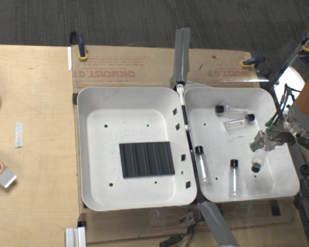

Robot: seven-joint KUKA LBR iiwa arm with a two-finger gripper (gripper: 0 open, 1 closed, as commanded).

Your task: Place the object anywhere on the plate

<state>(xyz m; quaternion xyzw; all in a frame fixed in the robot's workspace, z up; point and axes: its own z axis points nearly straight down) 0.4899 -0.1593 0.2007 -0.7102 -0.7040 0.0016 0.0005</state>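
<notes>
A wooden bench (pixel 36 86) held two shallow white bins side by side, seen from above at a slant. The left bin (pixel 92 107) contained a dark ribbed rectangular plate (pixel 146 159), lying flat near the middle of the bin floor. The right bin (pixel 205 99) held several clear vials with black caps. One vial (pixel 230 109) lay near the far side of that bin, with another vial (pixel 240 121) just beside it. A third vial (pixel 201 163) lay along the bin's left wall, and a fourth vial (pixel 233 177) lay near the front. The gripper (pixel 261 147) reached in from the right edge and sat low over the right bin's right side. A fifth vial (pixel 258 161) hung tilted directly beneath it, its black cap lowest. It could not be told whether the fingers were clenched on this vial or released. All vials were well apart from the plate.
</notes>
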